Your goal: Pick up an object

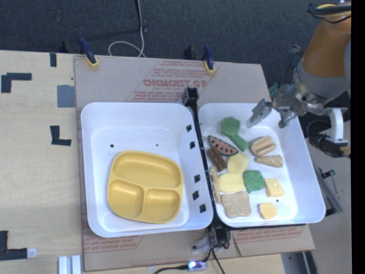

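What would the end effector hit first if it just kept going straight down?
Probably the right bin's bare white floor near its upper corner, beside the hot dog bun. The end effector hangs above there, though depth is hard to judge.

1. Cardboard sheet (171,81): lies beneath both white bins. Red printed lettering runs across its far portion, between the two blue clamps.
2. Lettering, main line: reads approximately "CHEMCAST GP". The characters are faint and printed at a slant; the reading is uncertain.
3. Lettering, smaller lines above and below the main line: too small and blurred to read.
4. Near edge of the cardboard sheet: red print is visible below the bins; illegible.
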Controlling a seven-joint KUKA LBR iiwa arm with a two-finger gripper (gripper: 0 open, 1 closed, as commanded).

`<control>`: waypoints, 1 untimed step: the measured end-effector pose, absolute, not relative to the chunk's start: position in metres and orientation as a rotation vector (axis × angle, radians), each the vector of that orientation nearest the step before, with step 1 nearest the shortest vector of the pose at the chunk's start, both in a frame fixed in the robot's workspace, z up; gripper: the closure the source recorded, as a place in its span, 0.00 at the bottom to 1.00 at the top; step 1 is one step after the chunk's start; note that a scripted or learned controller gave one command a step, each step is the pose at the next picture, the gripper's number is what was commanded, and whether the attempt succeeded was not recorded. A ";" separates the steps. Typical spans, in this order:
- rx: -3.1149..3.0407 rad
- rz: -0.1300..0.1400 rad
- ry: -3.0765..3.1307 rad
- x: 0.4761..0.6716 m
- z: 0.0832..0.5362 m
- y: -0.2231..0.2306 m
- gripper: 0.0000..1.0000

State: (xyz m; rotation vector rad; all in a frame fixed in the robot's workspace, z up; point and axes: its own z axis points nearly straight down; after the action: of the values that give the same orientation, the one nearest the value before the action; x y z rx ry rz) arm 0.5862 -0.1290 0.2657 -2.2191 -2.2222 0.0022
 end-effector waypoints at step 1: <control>-2.217 0.004 -2.223 0.587 0.275 -0.128 1.00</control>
State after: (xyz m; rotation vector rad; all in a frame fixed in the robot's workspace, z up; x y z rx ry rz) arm 0.5865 -0.1282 0.2751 -2.2166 -2.2231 0.0035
